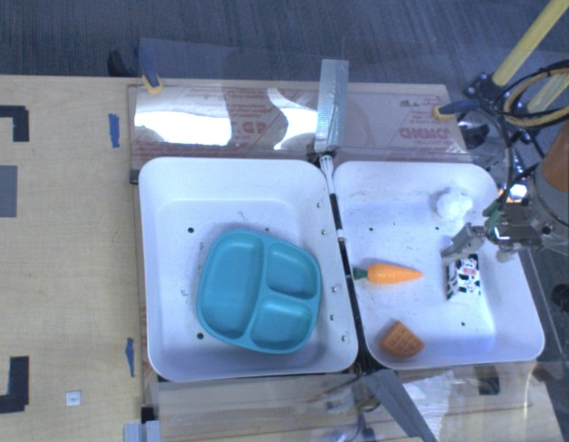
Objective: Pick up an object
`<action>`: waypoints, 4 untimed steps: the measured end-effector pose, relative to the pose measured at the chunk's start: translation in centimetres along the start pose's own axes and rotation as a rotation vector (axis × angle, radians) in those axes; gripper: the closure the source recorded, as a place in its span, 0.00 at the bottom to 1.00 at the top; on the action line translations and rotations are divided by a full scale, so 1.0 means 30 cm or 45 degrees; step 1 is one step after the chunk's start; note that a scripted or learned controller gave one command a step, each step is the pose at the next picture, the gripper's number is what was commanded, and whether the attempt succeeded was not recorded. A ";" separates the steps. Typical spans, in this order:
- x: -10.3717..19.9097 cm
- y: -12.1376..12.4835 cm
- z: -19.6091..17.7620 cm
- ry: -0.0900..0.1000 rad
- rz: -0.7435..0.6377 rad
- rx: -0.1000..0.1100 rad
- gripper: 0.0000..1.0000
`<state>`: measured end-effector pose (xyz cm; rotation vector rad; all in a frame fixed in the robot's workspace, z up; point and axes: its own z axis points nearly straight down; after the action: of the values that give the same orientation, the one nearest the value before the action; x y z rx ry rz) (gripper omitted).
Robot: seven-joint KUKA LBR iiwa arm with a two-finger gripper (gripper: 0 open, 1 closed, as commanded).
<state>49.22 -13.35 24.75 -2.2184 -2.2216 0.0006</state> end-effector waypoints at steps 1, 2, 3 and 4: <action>-0.160 -0.043 -0.017 -0.004 0.060 -0.004 0.00; -0.231 0.091 0.420 0.003 -0.024 0.011 0.00; -0.198 0.128 0.536 0.002 0.101 -0.005 0.00; -0.204 -0.008 0.393 0.001 0.203 -0.001 0.00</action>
<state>48.95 -19.45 12.95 -2.3882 -2.0377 -0.0006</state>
